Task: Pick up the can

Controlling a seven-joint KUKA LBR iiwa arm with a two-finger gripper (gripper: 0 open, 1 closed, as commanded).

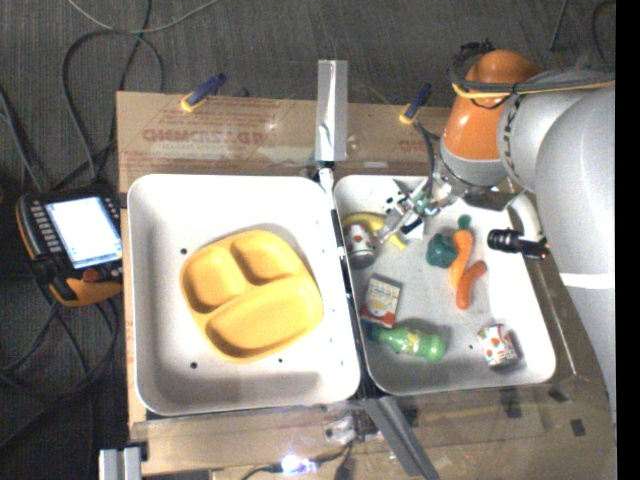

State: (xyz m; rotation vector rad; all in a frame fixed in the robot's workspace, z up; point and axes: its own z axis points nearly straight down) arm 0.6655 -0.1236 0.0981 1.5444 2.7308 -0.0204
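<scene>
A small can [358, 243] with a metal top and an orange label lies against the left wall of the right bin [540, 368]. A second can [497, 345], white with red print, lies near that bin's front right corner. My gripper [402, 216] hangs low over the back of the right bin, just right of and behind the orange-labelled can, above a yellow item [372, 224]. Nothing is visibly held in it. The arm's orange band [480, 118] is behind it.
The right bin also holds a carrot [463, 258], a green toy [439, 252], a small box [382, 300] and a green bottle [410, 343]. A yellow divided plate [252, 293] lies in the left bin [150, 268]. A handheld screen [75, 233] sits left of the bench.
</scene>
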